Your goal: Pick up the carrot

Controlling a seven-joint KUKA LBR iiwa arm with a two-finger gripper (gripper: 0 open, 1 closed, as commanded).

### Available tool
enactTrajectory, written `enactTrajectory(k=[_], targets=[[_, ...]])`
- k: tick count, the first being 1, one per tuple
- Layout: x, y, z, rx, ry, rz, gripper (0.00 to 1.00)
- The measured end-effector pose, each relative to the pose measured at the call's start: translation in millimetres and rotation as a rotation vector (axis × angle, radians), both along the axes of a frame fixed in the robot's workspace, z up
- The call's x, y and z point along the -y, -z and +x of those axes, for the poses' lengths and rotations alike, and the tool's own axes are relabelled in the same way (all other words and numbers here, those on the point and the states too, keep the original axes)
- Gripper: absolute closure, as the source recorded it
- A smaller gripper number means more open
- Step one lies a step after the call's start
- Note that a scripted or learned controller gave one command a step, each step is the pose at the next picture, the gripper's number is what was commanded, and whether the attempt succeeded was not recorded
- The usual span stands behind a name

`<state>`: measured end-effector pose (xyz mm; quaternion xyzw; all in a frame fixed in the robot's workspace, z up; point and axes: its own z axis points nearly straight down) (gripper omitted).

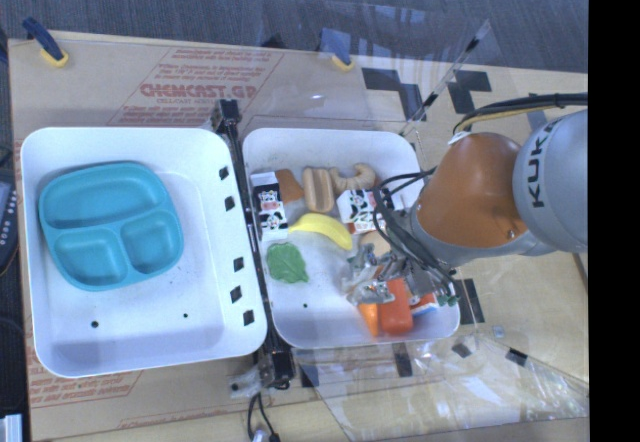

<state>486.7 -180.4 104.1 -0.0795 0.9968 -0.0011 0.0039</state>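
Jaws: state cannot be told, hidden among clutter.
Carrot: just below, crowded.
Risk: a neighbouring item may be grabbed instead.

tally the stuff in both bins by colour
Blue: 1, divided tray
Yellow: 1, banana
Green: 1, leafy piece
Orange: 1, carrot
Tan: 2, wooden pieces
Black-and-white: 2, cartons
Total: 8

One fixed camera above the bench, looking down at a slant, moderately near, both white bins in frame, arm entering from three o'clock, floor toward twelve o'clock
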Motion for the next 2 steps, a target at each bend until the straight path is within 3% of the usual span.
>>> enactTrajectory(k=[1, 2], targets=[[10, -56, 2, -0.003, 0.096, 0.000, 1.00], [-64, 13, 19, -0.008, 0.173, 0.006, 1.00]])
